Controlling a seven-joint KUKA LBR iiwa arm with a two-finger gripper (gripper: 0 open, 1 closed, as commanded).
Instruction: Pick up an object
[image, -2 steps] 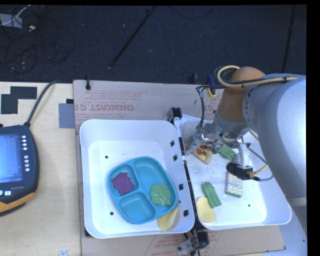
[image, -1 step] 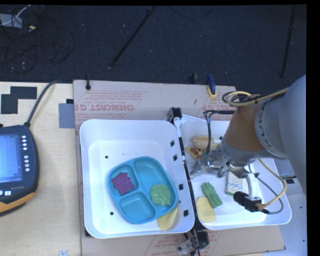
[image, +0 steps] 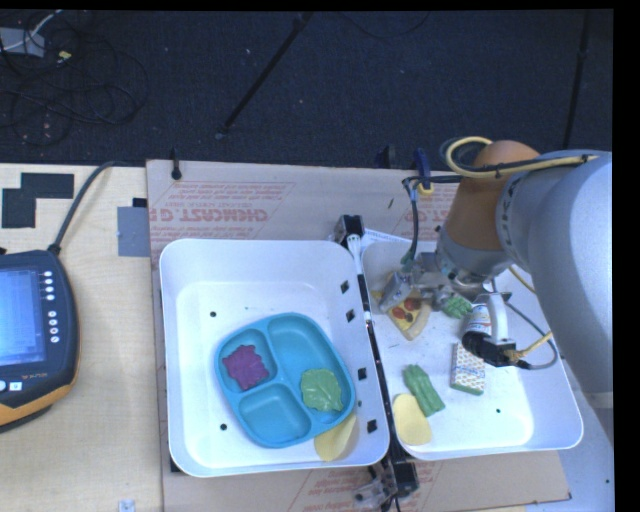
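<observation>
Gripper (image: 412, 296) hangs low in the right bin (image: 545, 425) over a pizza slice (image: 407, 316), grip state unclear.

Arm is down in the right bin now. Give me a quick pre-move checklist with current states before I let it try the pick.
1. Gripper low in the right bin: ok.
2. Target under it, the pizza-slice toy: ok, right beside the gripper.
3. Finger opening: cannot tell, wrist hardware hides it.
4. Anything held already: cannot tell.
5. Neighbours apart from the gripper: green vegetable toy, yellow piece and sponge block lie nearer the front: ok.
6. Left bin's blue tray out of the arm's way: ok.
</observation>
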